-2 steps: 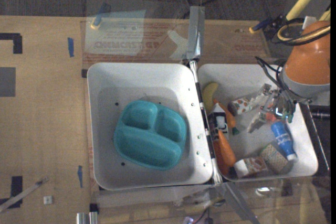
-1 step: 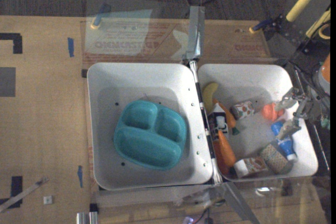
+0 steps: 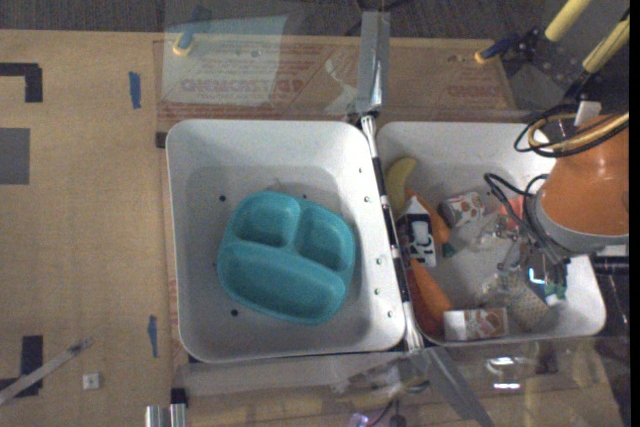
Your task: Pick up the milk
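Plywood bench under a fixed overhead camera, with two shallow white bins side by side: the left bin (image 3: 190, 165) holds a teal divided plate (image 3: 287, 257), and the right bin (image 3: 590, 310) carries the clutter that the arm must sort through. What looks to be the milk (image 3: 417, 237), a small white carton with black patches and an orange cap, lies flat against the right bin's nine o'clock wall, just beside the seam between the two bins. Its long axis runs close to twelve-to-six, cap at the twelve o'clock end. A banana (image 3: 400, 181) sits just past that cap, and a carrot (image 3: 430, 293) lies at the carton's six o'clock end, near enough that contact cannot be ruled out. The gripper (image 3: 535, 277), hanging below the orange band of the arm (image 3: 590, 190), hovers at the bin's three o'clock side; blur hides whether it is apart or together, and nothing can be seen held in it. From the gripper the milk lies at roughly nine o'clock, a shade toward ten, across the bin. A red-and-white packet (image 3: 462, 208) stands near that path. The reach likely calls for a closing line across the carton's narrow width, at right angles to its axis.
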Controlling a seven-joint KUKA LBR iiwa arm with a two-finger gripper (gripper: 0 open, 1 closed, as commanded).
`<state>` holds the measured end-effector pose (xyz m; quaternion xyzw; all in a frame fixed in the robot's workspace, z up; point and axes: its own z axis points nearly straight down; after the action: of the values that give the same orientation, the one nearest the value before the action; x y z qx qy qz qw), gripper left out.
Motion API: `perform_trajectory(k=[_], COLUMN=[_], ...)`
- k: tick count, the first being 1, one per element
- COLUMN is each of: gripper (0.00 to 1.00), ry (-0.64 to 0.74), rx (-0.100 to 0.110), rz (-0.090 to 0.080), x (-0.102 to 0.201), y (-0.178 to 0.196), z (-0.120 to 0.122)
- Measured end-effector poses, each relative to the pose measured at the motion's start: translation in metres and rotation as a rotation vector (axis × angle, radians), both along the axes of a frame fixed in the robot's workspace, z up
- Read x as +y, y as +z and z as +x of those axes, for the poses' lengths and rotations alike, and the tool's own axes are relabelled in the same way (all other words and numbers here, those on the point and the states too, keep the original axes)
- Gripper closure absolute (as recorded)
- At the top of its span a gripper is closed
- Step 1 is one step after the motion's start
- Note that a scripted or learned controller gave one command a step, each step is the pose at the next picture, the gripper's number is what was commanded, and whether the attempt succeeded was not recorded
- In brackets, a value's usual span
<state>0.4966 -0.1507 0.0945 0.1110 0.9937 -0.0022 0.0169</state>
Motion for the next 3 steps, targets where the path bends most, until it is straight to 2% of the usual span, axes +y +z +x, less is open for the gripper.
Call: perform_trajectory(k=[1, 2, 3], gripper=[0.0, 1.0, 1.0], ry=[0.165, 0.163, 0.508], rx=[0.002, 0.007, 0.027], rz=[-0.002, 0.0, -0.002], x=[0.051, 0.051, 0.02], y=[0.031, 0.04, 0.069], z=[-0.008, -0.01, -0.016])
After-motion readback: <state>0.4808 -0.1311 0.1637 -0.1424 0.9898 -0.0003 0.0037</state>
